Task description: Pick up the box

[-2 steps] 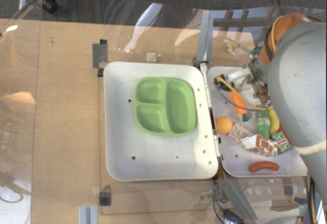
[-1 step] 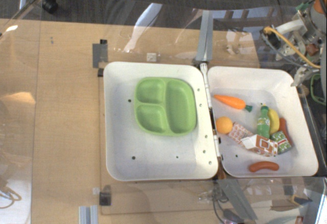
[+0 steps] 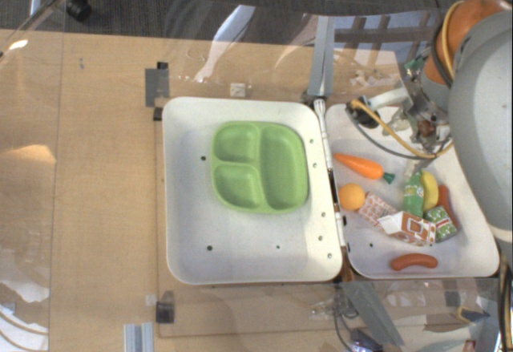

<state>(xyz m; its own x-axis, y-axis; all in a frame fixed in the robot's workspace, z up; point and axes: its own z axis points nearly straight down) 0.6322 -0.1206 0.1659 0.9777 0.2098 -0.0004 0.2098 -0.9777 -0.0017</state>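
The box (image 3: 410,227), a small white carton with red-brown print, lies on its side in the front part of the right bin (image 3: 353,262). My gripper (image 3: 423,127) hangs over the back right of that bin, under the orange band, well behind the box and apart from it. Cables and the wrist crowd around the gripper's tip.
Around the box lie a carrot (image 3: 361,167), an orange (image 3: 351,197), a patterned flat packet (image 3: 374,208), a green bottle (image 3: 414,196), a banana (image 3: 431,189), a green cube (image 3: 442,224) and a sausage (image 3: 414,262). The left bin (image 3: 184,254) holds a green divided plate (image 3: 261,167).
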